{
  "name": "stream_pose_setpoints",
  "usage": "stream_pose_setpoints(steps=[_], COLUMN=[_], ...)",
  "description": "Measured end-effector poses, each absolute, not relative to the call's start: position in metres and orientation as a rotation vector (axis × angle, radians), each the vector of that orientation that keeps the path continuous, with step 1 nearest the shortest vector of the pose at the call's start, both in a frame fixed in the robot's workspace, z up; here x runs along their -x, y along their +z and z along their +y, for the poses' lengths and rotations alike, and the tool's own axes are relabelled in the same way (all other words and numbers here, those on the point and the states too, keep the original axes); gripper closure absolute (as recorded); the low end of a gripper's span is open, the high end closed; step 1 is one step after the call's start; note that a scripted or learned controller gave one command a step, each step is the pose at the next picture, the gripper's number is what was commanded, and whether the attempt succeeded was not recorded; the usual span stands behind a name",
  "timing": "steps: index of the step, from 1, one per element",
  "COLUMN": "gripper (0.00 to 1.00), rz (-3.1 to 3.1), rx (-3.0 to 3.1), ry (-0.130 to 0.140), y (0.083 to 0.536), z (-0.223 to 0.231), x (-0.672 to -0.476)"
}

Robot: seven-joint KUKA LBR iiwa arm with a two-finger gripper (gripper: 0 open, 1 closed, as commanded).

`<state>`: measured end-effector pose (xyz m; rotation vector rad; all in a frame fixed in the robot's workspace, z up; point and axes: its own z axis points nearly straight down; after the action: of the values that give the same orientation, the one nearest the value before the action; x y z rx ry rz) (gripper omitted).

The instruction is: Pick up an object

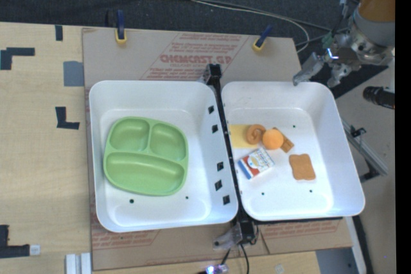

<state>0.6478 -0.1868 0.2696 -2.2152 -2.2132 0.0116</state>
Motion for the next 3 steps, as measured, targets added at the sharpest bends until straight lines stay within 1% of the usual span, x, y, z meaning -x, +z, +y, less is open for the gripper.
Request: stream_pose_setpoints(steps=[1,2,3], gripper=[0.00,0.00,0.00], rz=[-2.223,-2.220,-2.220], rx=[2.219,2.218,2.217], ry=[0.002,0.007,0.008], y=[0.277,0.229,0.168], z=[-0.186,-0.194,-0.198], x=[-0.650,-0.649,-0.655])
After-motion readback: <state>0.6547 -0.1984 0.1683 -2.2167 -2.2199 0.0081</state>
